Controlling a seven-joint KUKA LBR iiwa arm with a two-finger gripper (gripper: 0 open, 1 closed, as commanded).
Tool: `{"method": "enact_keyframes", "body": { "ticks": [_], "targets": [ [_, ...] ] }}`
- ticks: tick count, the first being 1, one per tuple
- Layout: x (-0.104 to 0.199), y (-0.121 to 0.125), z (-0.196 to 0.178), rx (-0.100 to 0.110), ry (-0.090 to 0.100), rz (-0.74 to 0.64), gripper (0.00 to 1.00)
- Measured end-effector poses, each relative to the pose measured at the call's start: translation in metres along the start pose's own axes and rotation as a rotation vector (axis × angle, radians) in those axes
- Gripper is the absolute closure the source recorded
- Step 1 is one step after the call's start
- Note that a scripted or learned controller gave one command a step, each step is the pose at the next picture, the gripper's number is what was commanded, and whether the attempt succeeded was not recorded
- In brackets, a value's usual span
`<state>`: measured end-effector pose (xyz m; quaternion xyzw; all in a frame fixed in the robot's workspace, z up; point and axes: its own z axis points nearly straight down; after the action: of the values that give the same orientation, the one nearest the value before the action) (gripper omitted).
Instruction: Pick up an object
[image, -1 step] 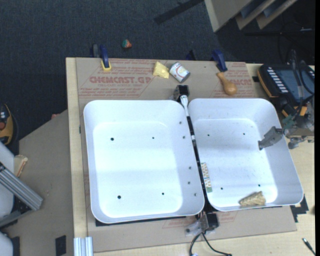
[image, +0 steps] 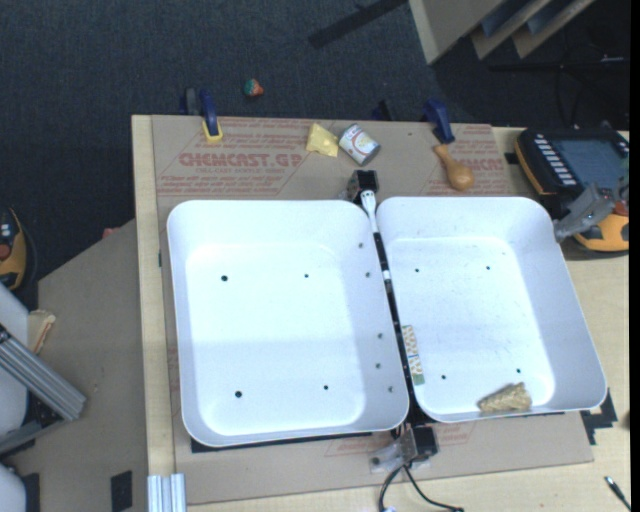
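Observation:
A tan, crumbly-looking lump (image: 505, 400) lies in the right bin (image: 560, 300), close to its front right corner. The left bin (image: 190, 300) stands beside it, and the two touch along a dark seam in the middle. On the bench board behind the bins lie a yellow wedge (image: 322, 141), a small white and grey block (image: 358, 145) and a brown pear-shaped piece (image: 455, 170).
Two blue clamps (image: 210, 112) (image: 435, 118) hold the board's back edge. A handheld control unit (image: 580, 160) with a grey bracket (image: 588, 212) sits past the right bin's back right corner. Cables and a connector (image: 415, 445) hang at the front between the bins.

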<state>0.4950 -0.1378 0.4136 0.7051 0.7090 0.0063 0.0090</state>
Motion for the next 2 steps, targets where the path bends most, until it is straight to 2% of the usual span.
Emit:
{"method": "enact_keyframes", "body": {
  "ticks": [1, 2],
  "targets": [
    [-0.001, -0.001, -0.001, 0.015, 0.001, 0.004, 1.0],
    [0.017, 0.042, 0.103, 0.031, 0.006, 0.002, 1.0]
  ]
}}
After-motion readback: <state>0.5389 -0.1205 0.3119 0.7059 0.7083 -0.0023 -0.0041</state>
